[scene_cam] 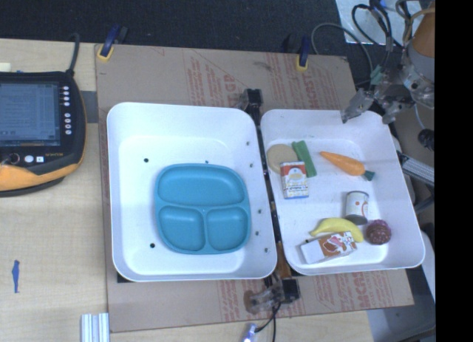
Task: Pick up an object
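Tool (367,105) hangs over the right bin's (399,185) far right corner, arm angled in from the right; carrot (341,162) lies near.

The arm comes in from the far right, high up at the back of the scene. An orange-tinged part of it (423,32) shows at the right edge, with grey wrist hardware below it and loose cables looping above. From the wrist, the gripper (369,104) reaches down and to the left. Its two dark fingers (354,107) are spread apart, one tip pointing left and the other (389,114) lower right, with a clear gap and nothing between them.
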